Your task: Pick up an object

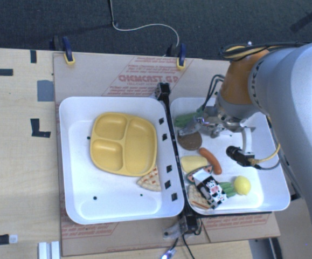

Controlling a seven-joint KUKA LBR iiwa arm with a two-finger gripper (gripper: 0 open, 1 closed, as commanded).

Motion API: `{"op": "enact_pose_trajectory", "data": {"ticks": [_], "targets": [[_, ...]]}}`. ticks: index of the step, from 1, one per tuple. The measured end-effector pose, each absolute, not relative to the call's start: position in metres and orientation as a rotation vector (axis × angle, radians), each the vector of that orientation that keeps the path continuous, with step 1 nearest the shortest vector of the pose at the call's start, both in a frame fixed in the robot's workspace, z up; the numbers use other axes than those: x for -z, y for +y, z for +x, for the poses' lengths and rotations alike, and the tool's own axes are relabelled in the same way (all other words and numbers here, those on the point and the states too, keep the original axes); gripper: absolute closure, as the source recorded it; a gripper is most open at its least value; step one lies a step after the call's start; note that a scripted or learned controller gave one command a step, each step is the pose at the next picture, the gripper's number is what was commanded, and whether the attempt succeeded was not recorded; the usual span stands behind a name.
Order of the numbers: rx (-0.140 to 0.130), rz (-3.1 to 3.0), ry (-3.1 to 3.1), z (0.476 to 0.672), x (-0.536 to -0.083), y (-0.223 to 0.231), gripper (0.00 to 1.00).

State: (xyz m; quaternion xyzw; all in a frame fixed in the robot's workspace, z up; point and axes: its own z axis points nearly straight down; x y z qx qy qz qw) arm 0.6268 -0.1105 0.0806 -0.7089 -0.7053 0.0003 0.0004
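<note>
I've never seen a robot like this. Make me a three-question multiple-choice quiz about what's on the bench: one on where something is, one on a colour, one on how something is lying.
1. Where does the pizza slice lie?
A. in the left bin, beside the plate
B. in the right bin
C. on the cardboard outside the bins

2. What colour is the divided plate?
A. red
B. yellow
C. blue

3. How does the plate lie?
A. upside down
B. standing on its edge
C. flat, compartments facing up

Answers:
1 A: the slice touches the plate's lower rim inside the left bin.
2 B: it is plainly yellow.
3 C: its three compartments are visible from above.
</note>
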Motion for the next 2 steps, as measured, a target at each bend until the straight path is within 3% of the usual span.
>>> {"op": "enact_pose_trajectory", "data": {"ticks": [1,2], "targets": [[0.007,-2.222,-2.224,0.6304,-0.0977,-0.1071,1.0],[0.006,-2.22,-2.223,0.6298,-0.0965,-0.1069,0.0]]}}
